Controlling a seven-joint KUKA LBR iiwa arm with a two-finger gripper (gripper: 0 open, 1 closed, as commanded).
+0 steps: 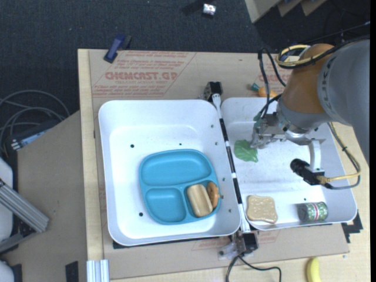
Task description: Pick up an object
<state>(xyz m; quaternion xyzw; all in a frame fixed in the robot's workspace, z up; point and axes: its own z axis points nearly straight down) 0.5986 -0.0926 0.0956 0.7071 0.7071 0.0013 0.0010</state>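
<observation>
The two-finger metal gripper (258, 138) hung just right of a soft, crumpled green leaf-like piece (246, 151) lying in the right shallow white bin (346, 204). How its grasp stood could not be told. To take the green piece well, it probably had to drop squarely over it, clear of the bin's wall beside it.

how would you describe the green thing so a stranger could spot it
Look in the right bin, at its left wall. A small green leafy piece lies there, by the gripper. It is the sole green flat item; the tan slice and can sit nearer the front.
</observation>
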